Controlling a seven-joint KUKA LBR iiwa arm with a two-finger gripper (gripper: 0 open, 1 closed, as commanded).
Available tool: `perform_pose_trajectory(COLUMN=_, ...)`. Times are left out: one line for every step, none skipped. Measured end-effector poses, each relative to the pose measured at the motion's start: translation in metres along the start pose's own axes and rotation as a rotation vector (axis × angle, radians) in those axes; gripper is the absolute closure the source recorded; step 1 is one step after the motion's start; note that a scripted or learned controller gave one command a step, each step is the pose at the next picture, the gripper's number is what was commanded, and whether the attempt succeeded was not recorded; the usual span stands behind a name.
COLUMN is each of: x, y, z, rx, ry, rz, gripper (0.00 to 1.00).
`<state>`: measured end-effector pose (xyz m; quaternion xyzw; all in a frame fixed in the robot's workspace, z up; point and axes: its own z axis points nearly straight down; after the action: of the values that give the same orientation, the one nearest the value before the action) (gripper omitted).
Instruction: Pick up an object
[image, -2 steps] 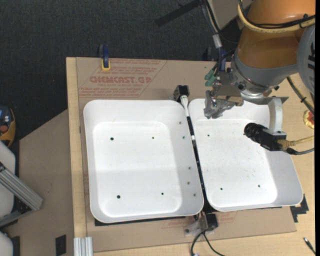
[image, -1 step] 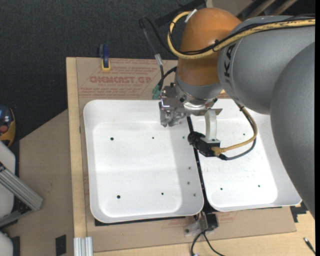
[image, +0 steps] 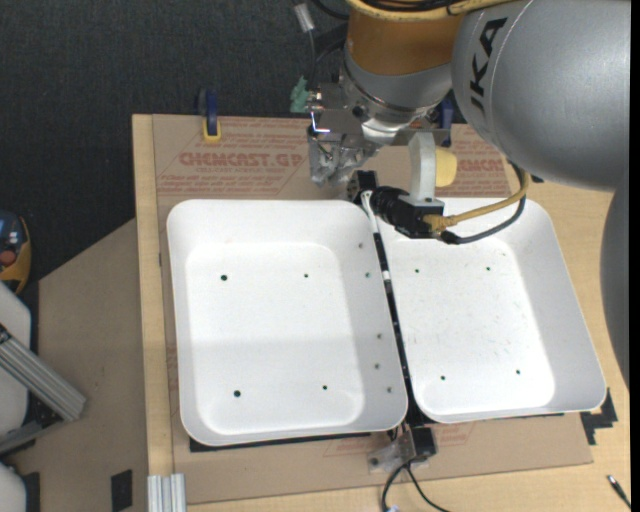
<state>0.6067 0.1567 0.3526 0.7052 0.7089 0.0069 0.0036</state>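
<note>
My gripper (image: 328, 160) hangs from the grey arm with the orange band, over the brown board just behind the back right corner of the left bin (image: 190, 300). Its metal tip sits high, near the printed red lettering on the board. The right bin (image: 560, 300) lies beside the left one, and their rims meet along a dark seam in the middle. Both bin floors show plain white with a few small dark dots.
A blue clamp (image: 210, 112) with a yellow tip grips the board's back edge at the left. A small green piece (image: 300, 96) sits at the back edge beside the wrist. A pale yellow piece (image: 446, 166) shows behind the wrist bracket. The large grey arm covers the upper right.
</note>
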Motion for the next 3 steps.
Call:
perform_pose_trajectory(x=0.035, y=0.035, z=0.09, rx=0.024, ry=-0.006, rz=0.003, gripper=1.0)
perform_pose_trajectory(x=-0.006, y=0.019, z=0.038, rx=0.01, ry=-0.005, rz=0.009, gripper=1.0)
perform_pose_trajectory(x=0.041, y=0.056, z=0.12, rx=0.019, ry=-0.005, rz=0.002, gripper=1.0)
